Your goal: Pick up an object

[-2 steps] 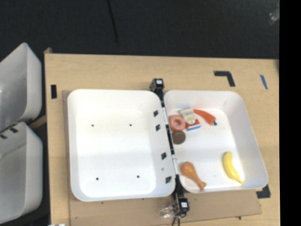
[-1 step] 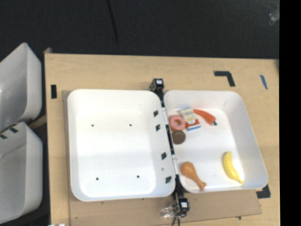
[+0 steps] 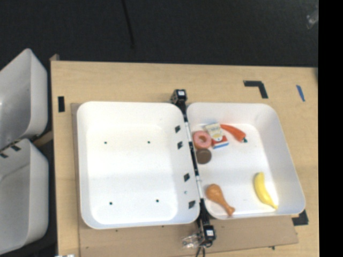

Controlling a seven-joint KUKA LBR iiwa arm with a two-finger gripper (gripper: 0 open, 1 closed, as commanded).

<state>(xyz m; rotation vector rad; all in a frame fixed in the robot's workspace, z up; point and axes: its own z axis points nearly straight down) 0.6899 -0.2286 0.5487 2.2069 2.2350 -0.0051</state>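
A small pale-grey patch (image 3: 311, 19) lies against the dark at the upper right edge, too blurred to identify.

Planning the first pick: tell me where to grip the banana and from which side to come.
Grip the banana across its thick middle, coming straight down from above. It lies flat and alone in the right bin, its length running from upper left to lower right, so set the fingers across that line. The bin wall is close on its right, so keep that finger's path tight.

I've got two white bins (image 3: 128, 111), a yellow banana (image 3: 265, 190), pink donut (image 3: 202, 140), orange-red carrot (image 3: 233, 131), brown drumstick (image 3: 220, 198), tan bench (image 3: 134, 79).
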